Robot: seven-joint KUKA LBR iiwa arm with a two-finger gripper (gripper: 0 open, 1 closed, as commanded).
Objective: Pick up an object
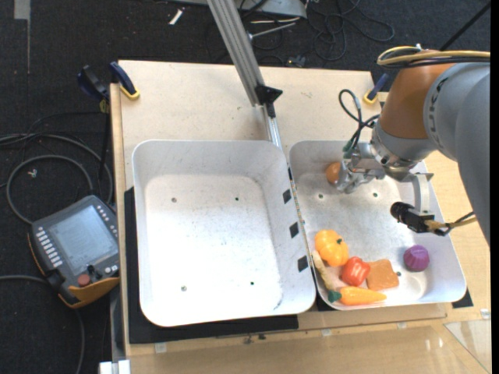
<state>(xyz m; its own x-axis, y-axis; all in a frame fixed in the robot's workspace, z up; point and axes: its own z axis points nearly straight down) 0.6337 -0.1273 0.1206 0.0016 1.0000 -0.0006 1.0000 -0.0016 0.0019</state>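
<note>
In the right bin (366, 216), my gripper (348, 179) reaches down at the far side, right beside a small orange ball-like object (334, 172) that sits at its left. Whether that object lies between the fingers cannot be made out. Toward the bin's near side lie a yellow pepper (331, 248), a red pepper (355, 271), an orange block (383, 274), a carrot (360, 295) and a purple round object (416, 258).
The left bin (207, 232) lies beside the right one. A slanted metal pole (242, 49) comes down to the bins' shared far edge. A black cable clip (407, 215) hangs over the right bin. A teach pendant (74, 248) rests on the floor at left.
</note>
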